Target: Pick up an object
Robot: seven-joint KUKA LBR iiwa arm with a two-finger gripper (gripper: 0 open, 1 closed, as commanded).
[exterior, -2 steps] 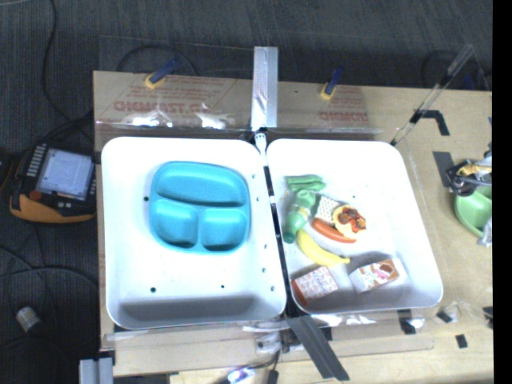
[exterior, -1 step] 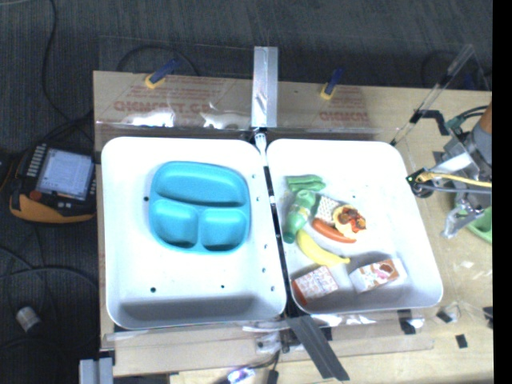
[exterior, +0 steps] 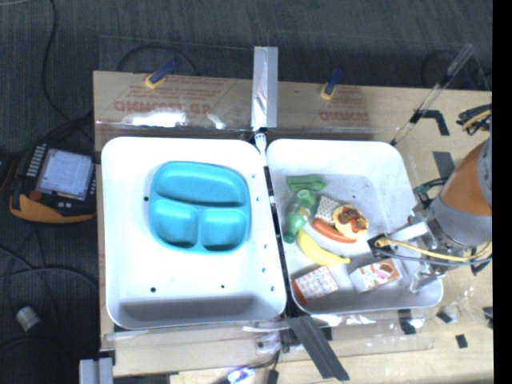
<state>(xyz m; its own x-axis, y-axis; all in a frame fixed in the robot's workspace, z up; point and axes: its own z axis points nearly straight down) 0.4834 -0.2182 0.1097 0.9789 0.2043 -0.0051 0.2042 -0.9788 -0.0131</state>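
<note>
Camera view
Floor: dark carpet (exterior: 48, 310) crossed by cables, with one screen device (exterior: 62, 174) at the left edge of the frame.
Bench: pale board (exterior: 184, 94) with two clamps (exterior: 162, 72) along its upper edge.
Bins: two, both white; left bin (exterior: 120, 294) and right bin (exterior: 392, 162).
Left bin: one blue divided tray (exterior: 200, 206).
Right bin: one banana (exterior: 318, 250), one green bottle (exterior: 302, 202), one round toy food (exterior: 350, 218), a left carton (exterior: 314, 282) and a right carton (exterior: 376, 275).
Gripper (exterior: 420, 258): at the right bin's lower right, just beside the right carton; I cannot tell whether it is open or closed.
</note>
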